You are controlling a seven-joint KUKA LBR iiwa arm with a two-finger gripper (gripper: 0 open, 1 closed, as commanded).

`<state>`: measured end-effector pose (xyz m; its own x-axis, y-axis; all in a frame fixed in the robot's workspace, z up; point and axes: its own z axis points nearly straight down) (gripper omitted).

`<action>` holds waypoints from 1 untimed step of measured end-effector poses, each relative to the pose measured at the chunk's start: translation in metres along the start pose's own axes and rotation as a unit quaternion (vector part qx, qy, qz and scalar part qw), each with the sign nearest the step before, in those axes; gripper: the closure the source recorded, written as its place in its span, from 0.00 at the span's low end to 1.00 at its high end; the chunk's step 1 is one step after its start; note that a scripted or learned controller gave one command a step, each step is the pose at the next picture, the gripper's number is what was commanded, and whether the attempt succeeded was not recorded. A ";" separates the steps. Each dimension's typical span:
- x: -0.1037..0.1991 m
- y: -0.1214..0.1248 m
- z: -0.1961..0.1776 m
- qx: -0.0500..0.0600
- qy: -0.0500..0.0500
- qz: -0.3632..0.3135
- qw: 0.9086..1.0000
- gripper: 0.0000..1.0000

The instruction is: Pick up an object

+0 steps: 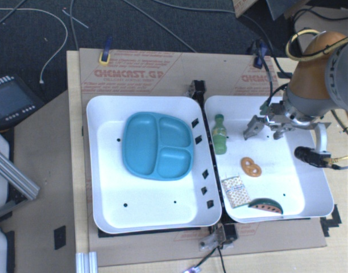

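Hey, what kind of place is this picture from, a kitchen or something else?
Probably a robotics lab bench, not a kitchen. A grey robot arm with an orange band reaches over two shallow white bins holding toy-like items such as a small green plastic bottle, and loose cables trail across the dark floor.

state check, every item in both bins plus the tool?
Blue plastic divided plate: flat in left white bin, nothing on it.
Green plastic bottle: lying on its side, right white bin.
Brown pretzel: lying flat.
Checkered packet: flat.
Watermelon slice toy: flat, near front wall.
Tool: open, holding nothing.
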<state>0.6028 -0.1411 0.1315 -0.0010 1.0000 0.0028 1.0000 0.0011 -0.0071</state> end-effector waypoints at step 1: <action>0.001 -0.001 0.050 0.000 0.000 0.000 1.000 0.00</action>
<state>0.6019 -0.1403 0.0818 -0.0005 1.0000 0.0021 1.0000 0.0005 -0.0062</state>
